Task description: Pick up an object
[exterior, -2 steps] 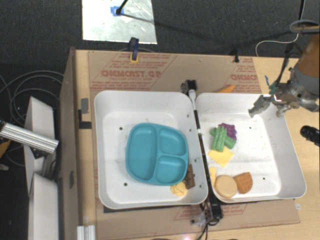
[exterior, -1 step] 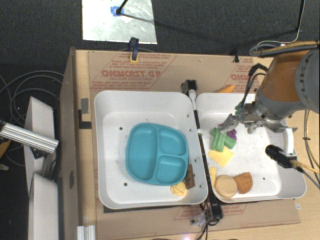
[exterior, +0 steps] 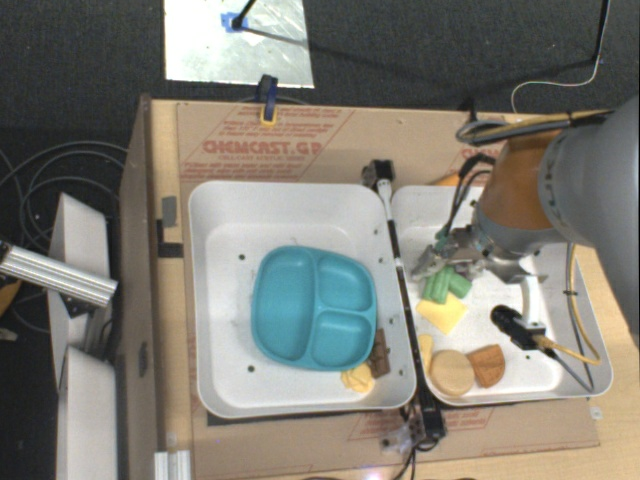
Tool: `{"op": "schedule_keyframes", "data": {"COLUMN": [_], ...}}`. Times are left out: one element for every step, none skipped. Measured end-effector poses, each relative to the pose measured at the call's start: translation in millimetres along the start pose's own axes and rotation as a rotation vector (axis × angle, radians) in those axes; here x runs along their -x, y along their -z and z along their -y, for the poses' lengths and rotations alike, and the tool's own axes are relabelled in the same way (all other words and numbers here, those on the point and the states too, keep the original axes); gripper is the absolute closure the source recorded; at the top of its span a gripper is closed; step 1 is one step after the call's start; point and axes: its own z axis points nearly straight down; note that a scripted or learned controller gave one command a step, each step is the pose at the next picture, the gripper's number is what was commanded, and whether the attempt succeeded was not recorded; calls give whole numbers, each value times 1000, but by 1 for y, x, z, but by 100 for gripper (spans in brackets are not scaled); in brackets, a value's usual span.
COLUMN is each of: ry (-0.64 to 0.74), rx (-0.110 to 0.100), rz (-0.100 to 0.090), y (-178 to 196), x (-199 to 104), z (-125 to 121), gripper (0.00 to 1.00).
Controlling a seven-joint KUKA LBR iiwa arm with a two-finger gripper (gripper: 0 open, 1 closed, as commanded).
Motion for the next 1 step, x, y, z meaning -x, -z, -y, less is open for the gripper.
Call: {"op": "schedule_keyframes", "data": {"ry": [-3], "rx": [8], "rz": [2], "y": [16], "x": [2], "z": [-2], "gripper": [100]}}
